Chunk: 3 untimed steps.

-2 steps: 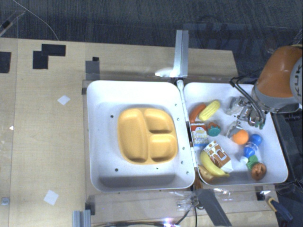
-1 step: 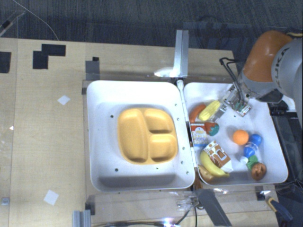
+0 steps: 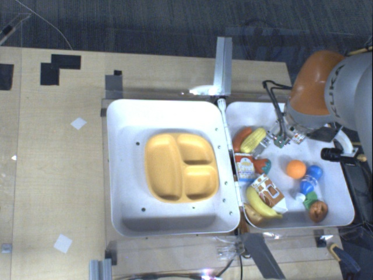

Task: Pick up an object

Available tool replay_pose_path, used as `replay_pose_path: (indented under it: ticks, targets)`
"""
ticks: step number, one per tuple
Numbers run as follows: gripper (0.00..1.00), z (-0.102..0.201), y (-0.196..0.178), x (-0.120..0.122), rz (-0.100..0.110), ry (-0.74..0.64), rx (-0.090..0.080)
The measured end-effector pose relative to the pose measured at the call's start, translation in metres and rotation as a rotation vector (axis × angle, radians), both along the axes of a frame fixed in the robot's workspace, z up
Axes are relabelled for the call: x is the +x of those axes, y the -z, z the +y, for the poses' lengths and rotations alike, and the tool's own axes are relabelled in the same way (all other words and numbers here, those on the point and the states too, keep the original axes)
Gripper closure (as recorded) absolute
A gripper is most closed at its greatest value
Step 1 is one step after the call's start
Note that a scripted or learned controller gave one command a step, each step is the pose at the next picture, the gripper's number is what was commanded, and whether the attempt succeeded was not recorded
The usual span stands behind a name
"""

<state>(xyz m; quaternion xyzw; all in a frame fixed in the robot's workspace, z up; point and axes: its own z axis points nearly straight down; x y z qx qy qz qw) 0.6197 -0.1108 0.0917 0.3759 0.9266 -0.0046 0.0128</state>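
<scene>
While poised low in the right bin (image 3: 347, 213), gripper (image 3: 278, 139) just beside a toy corn cob (image 3: 253, 140); jaw state impossible to tell. Nearby: orange ball (image 3: 296, 169), banana (image 3: 260, 203). Left bin (image 3: 125, 174): yellow divided tray (image 3: 180, 166).

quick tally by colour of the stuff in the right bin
By main colour, in the right bin, as far as the view lets me tell:
yellow: 2, corn, banana
orange: 1, ball
blue: 1, bottle
red and white: 1, carton
brown and white: 1, packet
brown: 1, round item
total: 7
</scene>
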Motion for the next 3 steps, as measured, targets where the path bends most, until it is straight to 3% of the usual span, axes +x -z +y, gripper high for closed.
replay_pose_path:
  ticks: [1, 2, 3]
  targets:
    - [0.00, 0.004, 0.004, 0.031, 0.031, 0.164, 0.019]
    - [1.00, 0.003, -0.011, 0.037, 0.004, 0.156, 0.012]
    - [0.00, 0.004, -0.011, 0.036, 0.005, 0.156, 0.012]
